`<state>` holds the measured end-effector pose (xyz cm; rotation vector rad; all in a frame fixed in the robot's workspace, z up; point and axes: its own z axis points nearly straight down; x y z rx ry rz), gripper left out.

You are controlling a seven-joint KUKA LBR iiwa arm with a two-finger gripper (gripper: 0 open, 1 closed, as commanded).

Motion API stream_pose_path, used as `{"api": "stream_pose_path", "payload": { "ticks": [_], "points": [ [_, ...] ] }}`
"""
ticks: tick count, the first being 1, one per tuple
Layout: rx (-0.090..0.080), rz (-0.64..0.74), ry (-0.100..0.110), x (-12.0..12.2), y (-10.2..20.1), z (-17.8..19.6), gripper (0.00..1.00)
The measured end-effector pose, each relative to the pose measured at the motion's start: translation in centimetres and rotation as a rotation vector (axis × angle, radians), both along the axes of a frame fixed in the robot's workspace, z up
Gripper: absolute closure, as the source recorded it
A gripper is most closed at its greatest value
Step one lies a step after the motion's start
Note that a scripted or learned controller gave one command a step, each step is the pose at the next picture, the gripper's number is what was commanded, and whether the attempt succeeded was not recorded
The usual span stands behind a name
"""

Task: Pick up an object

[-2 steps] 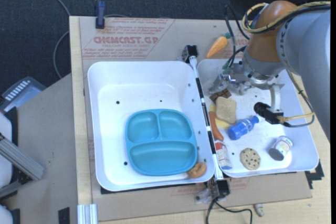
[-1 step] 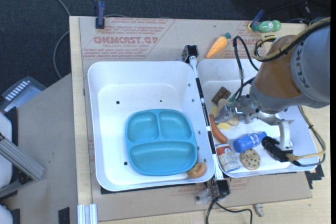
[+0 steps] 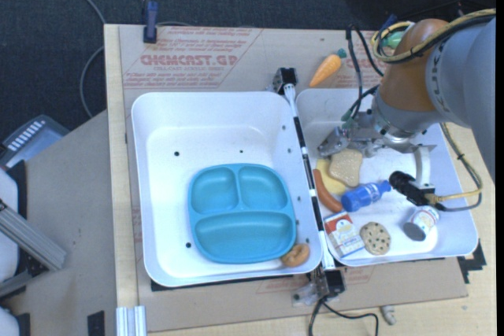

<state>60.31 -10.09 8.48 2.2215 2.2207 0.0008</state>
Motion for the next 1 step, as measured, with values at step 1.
{"api": "stream_pose_path", "payload": {
  "ticks": [1],
  "points": [
    [0.0,0.0,-0.002,0.03,0.03,0.97,1.0]
  ]
}}
